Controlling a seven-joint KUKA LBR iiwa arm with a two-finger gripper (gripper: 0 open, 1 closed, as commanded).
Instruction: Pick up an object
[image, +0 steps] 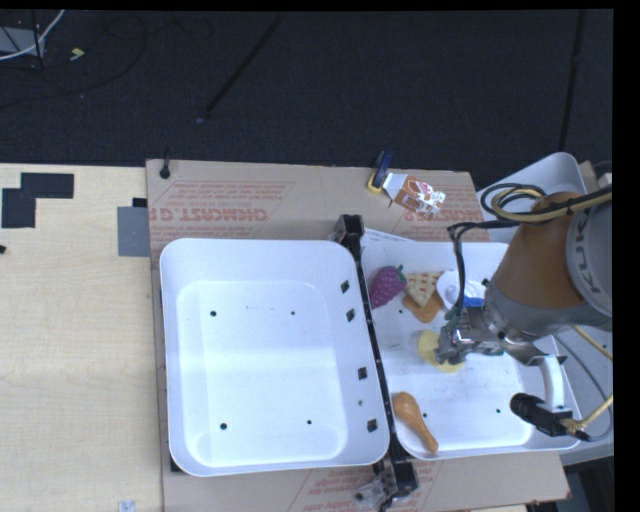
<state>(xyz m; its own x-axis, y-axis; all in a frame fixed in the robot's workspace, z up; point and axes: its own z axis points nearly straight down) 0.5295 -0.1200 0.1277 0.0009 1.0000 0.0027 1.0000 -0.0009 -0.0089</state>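
Pale yellow rounded object (433, 350), soft-looking and partly hidden, lies on the floor of the right-hand shallow white bin (480, 425), near its middle. My two-finger gripper (455, 343) sits directly over its right side; from this slanted overhead view I cannot tell whether the fingers are spread or closed, nor whether they touch the object.

Working outward from there, as I log it:

- Grey arm with the orange band (540, 262): reaches in from the right, orange section above the wrist, black cables looping over it.
- Tan wedge-shaped item with a waffle-like pattern (424, 293): up and left of the gripper, in the same bin.
- Purple bumpy grape-like cluster with a green stem (387, 286): just left of the wedge, close to the bin's left wall.
- Orange-tan drumstick-shaped piece (414, 420): near the bin's lower left corner, well apart from the gripper.
- Left-hand shallow white bin (180, 350): beside the first, the two joined by a black clamped divider (362, 330).
- Brown cardboard sheet (240, 195) under both bins, printed lettering showing upside down.
- Small red-and-white packet (418, 195) and a blue-and-yellow clip (380, 172) on the cardboard's far edge.
- Light wooden bench top (70, 350) to the left.
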